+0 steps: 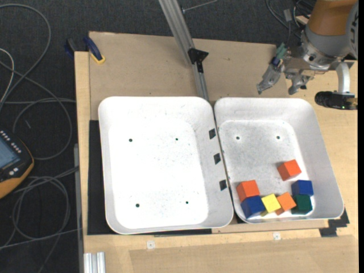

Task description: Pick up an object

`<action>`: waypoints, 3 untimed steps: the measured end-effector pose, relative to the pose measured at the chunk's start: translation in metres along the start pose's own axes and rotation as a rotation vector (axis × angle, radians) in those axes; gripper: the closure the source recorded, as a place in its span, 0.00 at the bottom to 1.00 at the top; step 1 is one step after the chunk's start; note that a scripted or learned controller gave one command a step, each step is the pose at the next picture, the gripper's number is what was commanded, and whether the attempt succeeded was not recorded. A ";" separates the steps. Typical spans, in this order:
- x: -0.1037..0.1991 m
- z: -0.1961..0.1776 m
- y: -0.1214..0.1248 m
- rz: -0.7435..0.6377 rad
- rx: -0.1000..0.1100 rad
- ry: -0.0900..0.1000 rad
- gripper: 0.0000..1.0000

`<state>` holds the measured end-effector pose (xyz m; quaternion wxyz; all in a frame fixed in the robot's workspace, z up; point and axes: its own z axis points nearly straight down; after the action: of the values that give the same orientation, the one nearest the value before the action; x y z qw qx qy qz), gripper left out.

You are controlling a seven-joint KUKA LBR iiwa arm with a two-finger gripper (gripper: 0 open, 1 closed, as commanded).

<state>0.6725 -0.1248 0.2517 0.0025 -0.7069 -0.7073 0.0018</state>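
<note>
Crowding the right bin's (321, 152) near corner, small bright cubes (273, 195): orange, blue, yellow, green; gripper (282, 84) spread, nothing held

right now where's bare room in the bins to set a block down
The left bin floor is bare wall to wall. In the right bin, the far half is free. Its near corner is crowded: orange cube and the block cluster.

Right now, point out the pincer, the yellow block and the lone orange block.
pincer (282, 86): camera view, midway between its fingertips.
yellow block (271, 202): camera view, top face.
lone orange block (289, 169): camera view, top face.
</note>
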 end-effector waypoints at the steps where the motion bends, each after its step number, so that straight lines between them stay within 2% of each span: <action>1: -0.009 0.058 -0.002 0.002 0.002 0.000 0.00; 2: -0.001 0.117 0.002 -0.001 0.001 0.000 0.00; 3: -0.001 0.101 0.005 -0.001 -0.008 -0.001 1.00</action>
<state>0.6766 -0.1259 0.1509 -0.0006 -0.7066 -0.7076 -0.0010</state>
